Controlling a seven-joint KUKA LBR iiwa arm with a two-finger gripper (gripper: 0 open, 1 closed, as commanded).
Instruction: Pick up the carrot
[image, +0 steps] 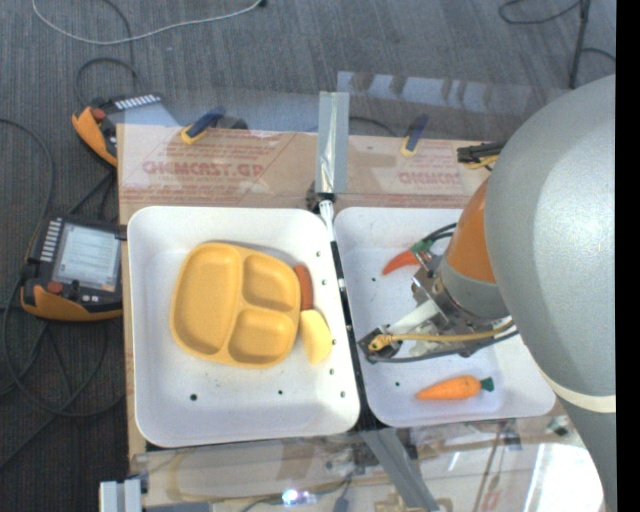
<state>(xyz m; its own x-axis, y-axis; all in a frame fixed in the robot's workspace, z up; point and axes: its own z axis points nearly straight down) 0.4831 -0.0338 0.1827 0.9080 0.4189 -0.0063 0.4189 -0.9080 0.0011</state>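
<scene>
Two shallow white bins side by side on surface (240, 170) — brown board showing behind them, two blue clamps (203, 124) at its back edge.

Left bin (150, 400): yellow divided plate (235, 305), three compartments, lying flat a little left of centre. Red-orange sausage-shaped piece (304, 287) against the plate's right rim. Pale yellow piece (315, 335) just in front of it, also touching the plate's edge.

Right bin (380, 225): carrot (452, 389) flat on the floor near the front wall, orange tip pointing left, green stub at the right end. Lying free, touching neither wall nor any other item. Small red pepper-like item (400, 262) toward the back left of the same bin, its right end tucked under the wrist.

Grey arm (560, 220) reaching in from the right, covering much of the right bin; orange band (475, 245) above the wrist. Pincer (432, 300) low over the middle of the right bin, between the pepper-like item and the carrot, near the carrot but apart from it. Open or closed — cannot tell, hidden under the wrist from this angle.

Off the surface at left: handheld pendant with screen (75, 265) on grey carpet, dark cables looping around it.
</scene>
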